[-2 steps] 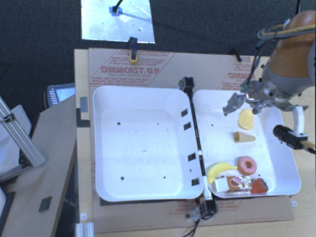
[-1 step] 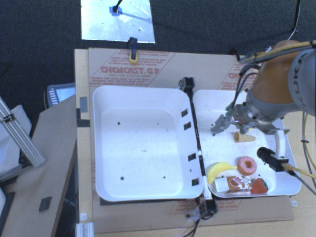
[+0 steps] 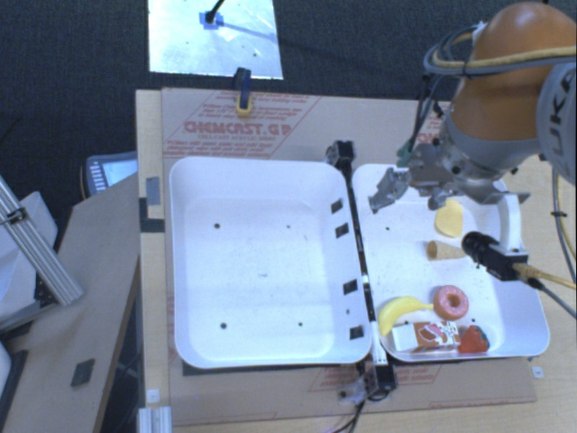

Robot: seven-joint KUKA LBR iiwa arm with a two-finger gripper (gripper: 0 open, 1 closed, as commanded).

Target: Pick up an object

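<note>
Two bins: toys fill the right bin.
Claw: empty, finger spread unclear.
Nearest: yellow piece, just right.

Single fixed cam, mounted above the surface, looking down at a slant. Far enough back to frame both white bins whole: left bin, right bin. Arm entering from frame right, near the lens, looming large.
</note>
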